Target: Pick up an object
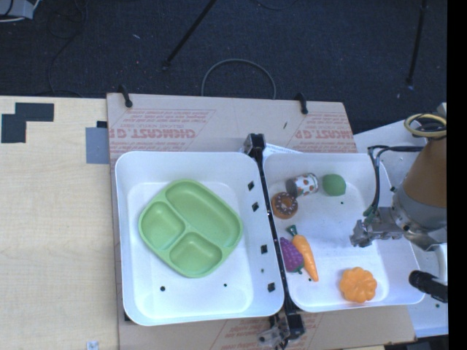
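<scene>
Right bin holding toy food: orange pumpkin lower right, carrot centre. Tool at the bin's right side, above the pumpkin; its grip state cannot be told. Best approach, probably: descend centred over one isolated item.

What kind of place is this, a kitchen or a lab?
Probably a robot lab: an arm reaches over two white bins holding toy food like a carrot, with cables on dark carpet behind.

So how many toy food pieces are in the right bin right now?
6: green ball and can at the back, donut below them, grapes and carrot mid-left, orange pumpkin front. None looks hidden.
</scene>
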You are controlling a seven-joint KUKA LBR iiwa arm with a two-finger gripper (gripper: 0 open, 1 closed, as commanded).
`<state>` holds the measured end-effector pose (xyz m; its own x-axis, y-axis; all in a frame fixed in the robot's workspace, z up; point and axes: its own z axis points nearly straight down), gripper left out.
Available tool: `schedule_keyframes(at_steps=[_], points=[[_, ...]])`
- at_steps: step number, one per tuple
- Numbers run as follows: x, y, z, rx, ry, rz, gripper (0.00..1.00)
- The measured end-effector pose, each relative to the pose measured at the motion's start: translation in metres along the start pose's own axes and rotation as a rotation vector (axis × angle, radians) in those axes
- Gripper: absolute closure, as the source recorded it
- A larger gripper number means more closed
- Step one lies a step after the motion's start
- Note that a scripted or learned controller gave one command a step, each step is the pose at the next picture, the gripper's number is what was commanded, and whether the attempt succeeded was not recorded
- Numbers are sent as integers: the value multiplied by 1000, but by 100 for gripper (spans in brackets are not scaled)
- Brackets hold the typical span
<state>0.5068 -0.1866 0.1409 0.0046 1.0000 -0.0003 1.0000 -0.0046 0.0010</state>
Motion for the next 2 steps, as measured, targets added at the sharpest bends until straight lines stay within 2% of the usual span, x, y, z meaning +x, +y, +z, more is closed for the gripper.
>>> schedule_keyframes(at_steps=[1, 2], points=[[4, 4, -62, -2, 0, -6, 100], [-2, 11, -108, -1, -1, -6, 100]])
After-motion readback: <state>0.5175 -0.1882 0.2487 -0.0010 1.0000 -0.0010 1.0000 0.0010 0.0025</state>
